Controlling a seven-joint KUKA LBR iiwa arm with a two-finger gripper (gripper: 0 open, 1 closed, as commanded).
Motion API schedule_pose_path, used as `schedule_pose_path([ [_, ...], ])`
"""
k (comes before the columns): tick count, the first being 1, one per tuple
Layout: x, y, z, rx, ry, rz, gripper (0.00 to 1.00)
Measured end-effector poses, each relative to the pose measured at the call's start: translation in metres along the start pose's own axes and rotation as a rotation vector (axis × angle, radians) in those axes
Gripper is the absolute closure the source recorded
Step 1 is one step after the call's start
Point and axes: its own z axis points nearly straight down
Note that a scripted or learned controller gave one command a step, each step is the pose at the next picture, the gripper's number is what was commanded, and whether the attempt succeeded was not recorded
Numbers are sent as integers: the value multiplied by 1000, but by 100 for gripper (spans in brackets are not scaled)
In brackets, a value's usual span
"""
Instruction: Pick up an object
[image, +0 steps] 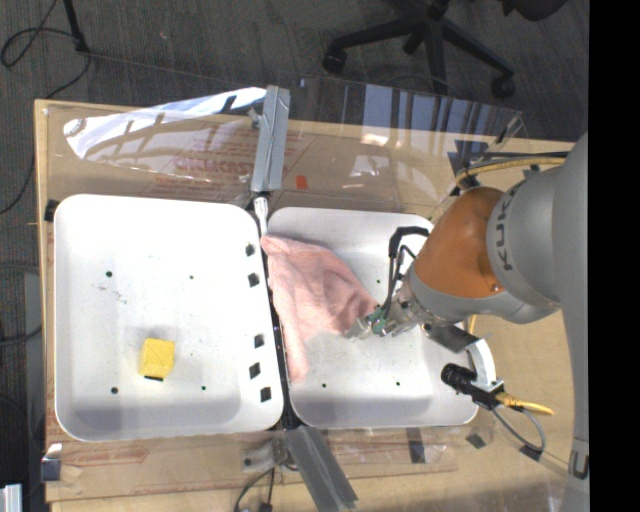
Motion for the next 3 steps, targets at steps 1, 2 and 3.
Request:
schedule_pose_path([
  [1, -3, -7, 0, 0, 1, -160, 100],
  [2, -27, 45, -2, -4, -5, -561, 100],
  [3, -54, 97, -117, -3, -6, -695, 100],
])
